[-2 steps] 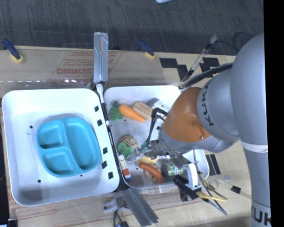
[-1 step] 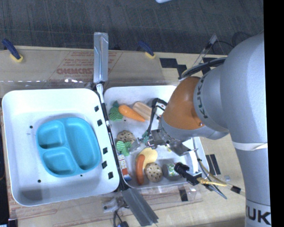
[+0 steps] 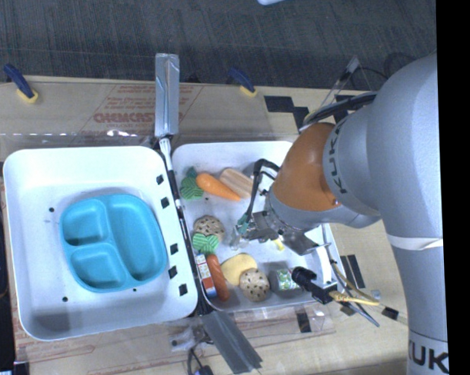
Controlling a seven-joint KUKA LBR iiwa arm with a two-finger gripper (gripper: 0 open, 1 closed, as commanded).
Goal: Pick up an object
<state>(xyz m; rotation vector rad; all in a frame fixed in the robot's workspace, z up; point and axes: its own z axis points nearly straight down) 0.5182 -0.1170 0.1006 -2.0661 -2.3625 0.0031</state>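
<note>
In the right bin, toy food is lying along the left side: nearest, a brown speckled cookie beside a pale yellow piece, farther back an orange carrot with a green top. The gripper is hanging low over the bin's middle, the grey arm bending in from the right; its grip cannot be made out.

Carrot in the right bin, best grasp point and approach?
Grip the carrot mid-body, straight from above, fingers closing across its narrow width. It lies flat and slanted, leafy top near the divider and a tan bun close alongside, so side approaches look cramped.
</note>
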